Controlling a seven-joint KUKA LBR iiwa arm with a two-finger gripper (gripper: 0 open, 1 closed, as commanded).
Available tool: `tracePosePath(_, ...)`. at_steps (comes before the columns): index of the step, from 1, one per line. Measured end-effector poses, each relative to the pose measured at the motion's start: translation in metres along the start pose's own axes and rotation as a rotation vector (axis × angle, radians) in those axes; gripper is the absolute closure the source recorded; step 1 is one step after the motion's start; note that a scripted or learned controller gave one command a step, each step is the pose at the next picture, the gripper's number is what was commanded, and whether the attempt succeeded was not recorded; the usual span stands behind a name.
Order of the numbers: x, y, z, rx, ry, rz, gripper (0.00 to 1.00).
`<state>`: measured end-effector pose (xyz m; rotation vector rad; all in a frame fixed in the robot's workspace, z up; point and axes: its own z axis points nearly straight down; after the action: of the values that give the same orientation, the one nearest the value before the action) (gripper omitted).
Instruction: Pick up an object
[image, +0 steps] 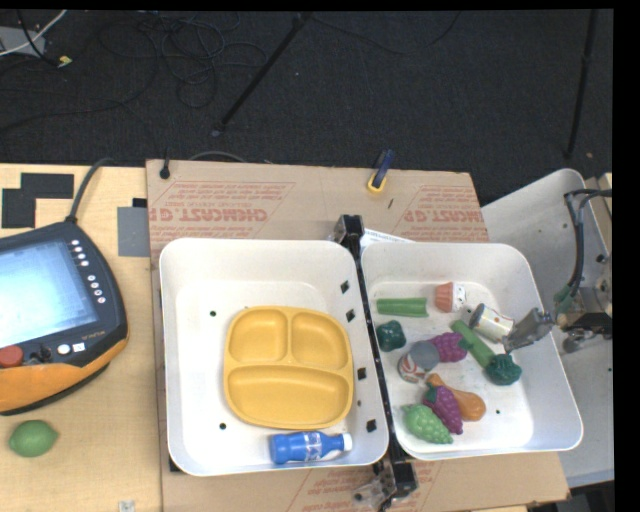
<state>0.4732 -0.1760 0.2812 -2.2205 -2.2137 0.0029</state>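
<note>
The right bin (545, 420) holds several toy foods. Among them are a green cylinder (404, 306), an orange-capped piece (443, 296), a white and grey cylinder (490, 322), a dark green stick (474, 344) ending in a leafy knob (503, 372), purple grapes (450, 347), an orange carrot (462, 402), a purple eggplant (447, 409) and green grapes (427, 424). My gripper (527, 331) reaches in low from the right edge of this bin. Its tip is just right of the white and grey cylinder and above the leafy knob. Nothing shows in its grasp.
The left bin (190, 290) carries a yellow divided plate (290, 365) and a blue bottle (308, 447) lying at its front. A tablet pendant (50, 300) and a green ball (33, 438) sit on the bench at far left. A cable (578, 250) hangs at the right.
</note>
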Motion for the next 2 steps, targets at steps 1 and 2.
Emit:
tracePosePath(1,-0.031,0.000,0.143,0.009,0.001,-0.002,0.00)
tracePosePath(2,-0.034,0.001,0.126,-0.001,0.000,0.007,1.00)
